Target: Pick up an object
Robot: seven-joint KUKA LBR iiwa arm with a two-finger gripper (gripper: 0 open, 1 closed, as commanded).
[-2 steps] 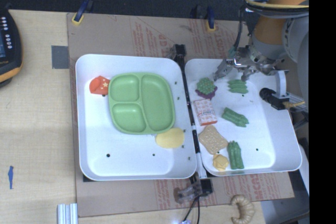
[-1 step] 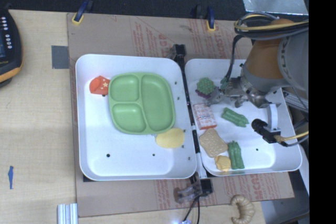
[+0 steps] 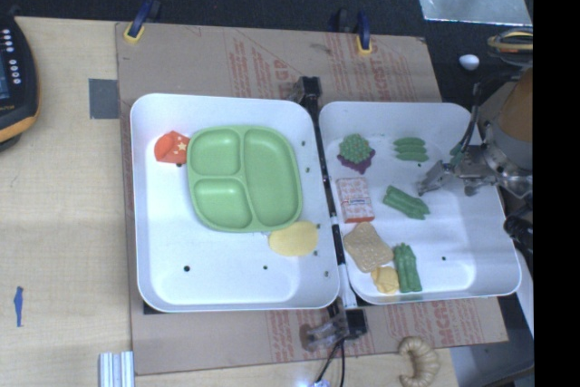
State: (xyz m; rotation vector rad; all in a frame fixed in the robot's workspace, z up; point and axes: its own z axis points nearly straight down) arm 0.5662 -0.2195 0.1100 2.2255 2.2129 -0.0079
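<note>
The claw [image 3: 433,184] hangs over the right bin [image 3: 453,118], its two thin fingers spread apart with nothing between them. Just beside its tips lies a green pea pod [image 3: 405,202], long and bumpy. Another green pod [image 3: 410,149] lies above it, near a purple bunch of grapes [image 3: 356,152] (green on top). A pink packet [image 3: 354,198], a tan cracker [image 3: 367,246] and a green bean bundle [image 3: 405,266] lie lower down. The left bin [image 3: 163,272] holds a green tray [image 3: 245,178].
</note>
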